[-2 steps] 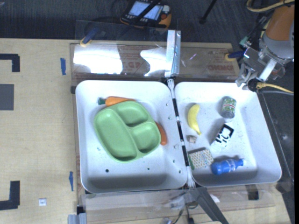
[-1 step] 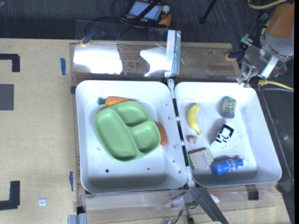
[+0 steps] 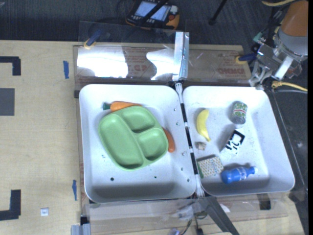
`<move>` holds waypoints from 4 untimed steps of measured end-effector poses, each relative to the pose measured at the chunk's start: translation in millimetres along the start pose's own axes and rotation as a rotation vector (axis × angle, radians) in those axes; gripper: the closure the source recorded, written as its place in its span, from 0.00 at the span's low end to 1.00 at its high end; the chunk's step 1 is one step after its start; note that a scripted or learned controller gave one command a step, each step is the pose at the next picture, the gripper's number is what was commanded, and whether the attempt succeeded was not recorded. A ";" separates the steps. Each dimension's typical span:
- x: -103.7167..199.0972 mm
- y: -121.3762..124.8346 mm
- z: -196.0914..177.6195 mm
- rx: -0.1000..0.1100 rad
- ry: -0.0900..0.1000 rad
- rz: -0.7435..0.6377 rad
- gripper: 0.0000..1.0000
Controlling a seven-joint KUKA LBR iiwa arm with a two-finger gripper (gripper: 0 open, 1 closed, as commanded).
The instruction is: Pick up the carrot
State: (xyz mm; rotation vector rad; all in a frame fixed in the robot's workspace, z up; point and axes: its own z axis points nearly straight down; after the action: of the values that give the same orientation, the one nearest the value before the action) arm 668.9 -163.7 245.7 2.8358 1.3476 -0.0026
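The carrot point(image 3: 123, 105) is orange with a green end. It lies in the left bin point(image 3: 93, 146), against the far edge of a green divided plate point(image 3: 133, 137) that partly covers it. An orange piece point(image 3: 169, 141) pokes out at the plate's right edge; I cannot tell whether it belongs to the carrot. My gripper point(image 3: 259, 77) hangs above the far right corner of the right bin point(image 3: 276, 146), far from the carrot, with nothing visibly held.
The right bin holds a banana point(image 3: 203, 124), a small can point(image 3: 239, 111), a black-and-white object point(image 3: 234, 141), a patterned pad point(image 3: 210, 166) and a blue bottle point(image 3: 235, 174). A clear panel point(image 3: 127, 62) stands behind the left bin.
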 end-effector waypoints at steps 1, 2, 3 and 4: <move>12.0 -18.8 -61.5 -0.002 0.002 -0.126 1.00; 16.4 -16.3 -17.2 0.003 0.001 -0.050 1.00; 2.0 -28.8 82.1 0.003 0.002 0.040 1.00; 10.2 -41.4 103.7 0.004 0.002 0.010 1.00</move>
State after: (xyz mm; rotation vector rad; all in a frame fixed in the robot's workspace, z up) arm 643.3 -129.9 141.9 2.8467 1.3358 -0.0021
